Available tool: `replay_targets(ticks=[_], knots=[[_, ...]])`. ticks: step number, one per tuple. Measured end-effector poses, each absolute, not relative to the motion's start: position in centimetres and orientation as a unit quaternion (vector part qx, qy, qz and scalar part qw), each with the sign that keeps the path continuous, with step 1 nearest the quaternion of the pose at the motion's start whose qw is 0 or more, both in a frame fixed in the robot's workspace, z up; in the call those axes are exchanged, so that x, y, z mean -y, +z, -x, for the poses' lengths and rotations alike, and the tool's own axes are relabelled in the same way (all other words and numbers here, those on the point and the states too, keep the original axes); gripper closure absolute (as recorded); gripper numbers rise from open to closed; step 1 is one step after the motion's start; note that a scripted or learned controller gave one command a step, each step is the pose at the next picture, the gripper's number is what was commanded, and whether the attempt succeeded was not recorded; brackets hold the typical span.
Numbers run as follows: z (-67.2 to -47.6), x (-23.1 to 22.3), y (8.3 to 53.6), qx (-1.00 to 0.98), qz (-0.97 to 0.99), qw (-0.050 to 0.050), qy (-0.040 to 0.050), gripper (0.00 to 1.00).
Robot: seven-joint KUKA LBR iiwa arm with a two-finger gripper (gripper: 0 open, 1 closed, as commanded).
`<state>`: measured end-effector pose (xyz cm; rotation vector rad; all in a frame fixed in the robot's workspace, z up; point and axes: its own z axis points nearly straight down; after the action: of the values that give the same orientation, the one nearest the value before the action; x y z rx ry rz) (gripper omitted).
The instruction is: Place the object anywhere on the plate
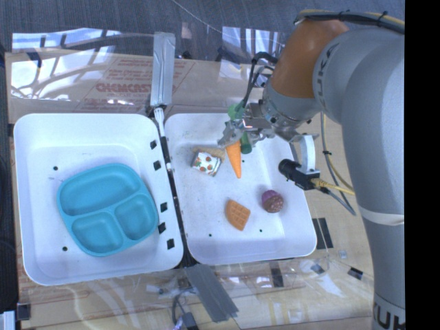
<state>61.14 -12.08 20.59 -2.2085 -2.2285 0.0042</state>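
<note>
Fingers (237, 135) sit low over the right bin's (295, 236) far edge, right at the carrot's (235, 160) top end; can't tell if they're clamped on it or released, wrist blocks the view. Carrot looks like the target, pointing down toward bin centre. Pizza-print piece (205, 163) just left of it, cracker (237, 214) and purple ball (272, 201) nearer the front edge. Blue plate (103, 212) waits in the left bin (41, 136), three compartments bare, well apart from the carrot.
</note>
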Motion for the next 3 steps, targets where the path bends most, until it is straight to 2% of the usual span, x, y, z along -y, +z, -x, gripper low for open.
replay_targets(ticks=[1, 2, 3], knots=[[-63.4, 3.7, 18.9, 0.712, 0.702, 0.002, 0.0015, 1.00], [-58.2, -5.9, 21.5, 0.713, 0.701, 0.002, 0.0016, 1.00], [-55.1, -11.0, 16.0, 0.712, 0.703, 0.003, 0.0049, 1.00]])
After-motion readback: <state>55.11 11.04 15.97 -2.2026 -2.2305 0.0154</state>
